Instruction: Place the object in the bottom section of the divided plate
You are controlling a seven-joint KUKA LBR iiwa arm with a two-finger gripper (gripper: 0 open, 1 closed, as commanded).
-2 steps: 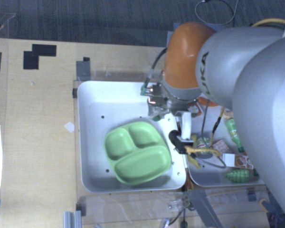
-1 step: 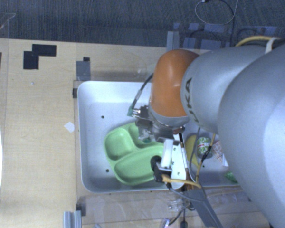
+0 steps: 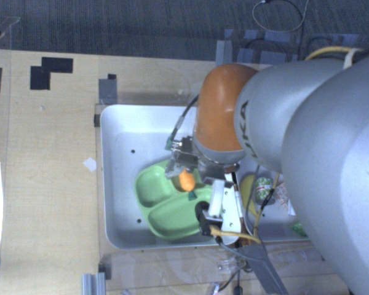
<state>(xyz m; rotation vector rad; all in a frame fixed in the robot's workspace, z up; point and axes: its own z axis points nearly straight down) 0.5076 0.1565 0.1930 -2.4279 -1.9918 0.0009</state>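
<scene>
Camera view: arm (image 3: 283, 128) hides much of the green divided plate (image 3: 166, 208); orange object (image 3: 186, 180) above it; finger state unclear.

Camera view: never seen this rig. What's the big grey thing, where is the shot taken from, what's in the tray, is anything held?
The big grey shape is a robot arm, with an orange band just above its wrist. It reaches in from the right. The single camera is fixed above the bench and looks down at a slant.

On the wooden bench sits a shallow white bin. In it lies a green divided plate with several sections. A second bin to the right is mostly hidden by the arm; something yellow-green lies there, too covered to name.

The arm's claw hangs over the plate's upper part. A small orange object sits right at its tip, over the plate. The view doesn't settle whether the claw grips it or whether it lies on the plate.
</scene>
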